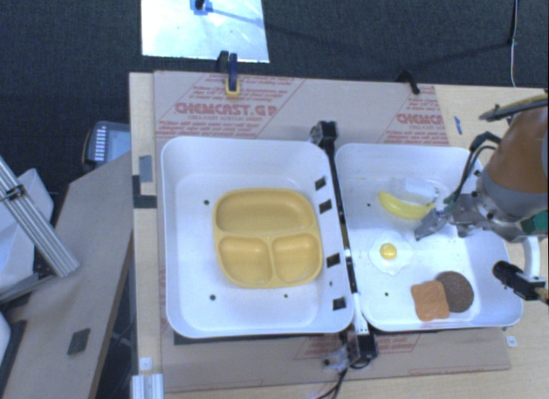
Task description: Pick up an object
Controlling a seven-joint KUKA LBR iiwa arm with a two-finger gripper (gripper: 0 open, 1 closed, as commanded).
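In the right bin [360,166] lie a yellow banana [401,207], a fried egg [389,253], an orange toast slice [429,300] and a brown patty [456,290]. My gripper [431,226] hangs low over this bin, just right of the egg and below the banana's right end. Its dark fingers point left and down, and nothing shows between them. The arm's orange band [519,161] is at the right edge.
The left bin [184,166] holds a yellow tray with three compartments [266,236]. A black divider [333,217] with clips runs between the bins. A clear plastic piece [420,188] lies by the banana. Cardboard lies under both bins.
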